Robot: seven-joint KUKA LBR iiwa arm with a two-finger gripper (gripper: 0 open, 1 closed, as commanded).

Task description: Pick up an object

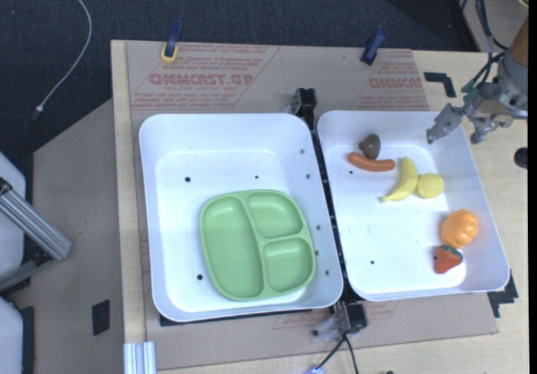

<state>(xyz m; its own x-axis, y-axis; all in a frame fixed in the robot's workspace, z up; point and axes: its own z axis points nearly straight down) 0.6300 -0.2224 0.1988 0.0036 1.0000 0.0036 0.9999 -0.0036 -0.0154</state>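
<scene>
Pincer (460, 126) spread wide, holding nothing; below-left of it, right bin (403, 267) holds a hotdog (372, 163) lying crosswise, banana (404, 181) upright.

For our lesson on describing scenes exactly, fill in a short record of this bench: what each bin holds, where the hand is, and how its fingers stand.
left bin: green divided plate
right bin: brown lump, sausage, banana, lemon, orange pumpkin, strawberry
hand: over the right bin's far right corner
fingers: spread open, nothing between them
</scene>
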